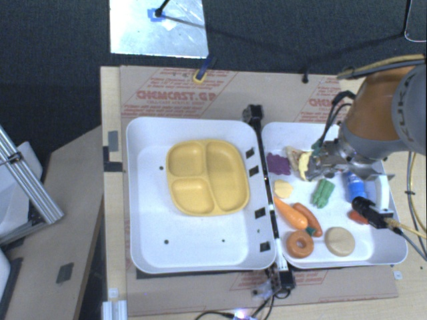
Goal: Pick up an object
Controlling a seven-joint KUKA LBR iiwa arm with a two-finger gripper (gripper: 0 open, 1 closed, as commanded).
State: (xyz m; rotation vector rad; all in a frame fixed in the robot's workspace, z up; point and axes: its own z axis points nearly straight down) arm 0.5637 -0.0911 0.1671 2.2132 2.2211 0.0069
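The desk [167,89] carries two shallow white bins side by side; the left bin [150,245] holds a yellow divided plate [205,177] lying flat near its middle; the right bin [387,249] is crowded with toy food. The arm [383,109] (grey, with its orange band uppermost here) reaches in from the right, and its end effector [323,165] sits low over the upper part of the right bin, just beside a pale yellow piece [300,162] and above a green piece [323,193]; whether it is open or closed cannot be told. Nearby lie a purple piece [278,163], a carrot [291,213], a sausage [309,219], a doughnut [299,243], a tan bun [340,241] and a blue bottle [354,187].
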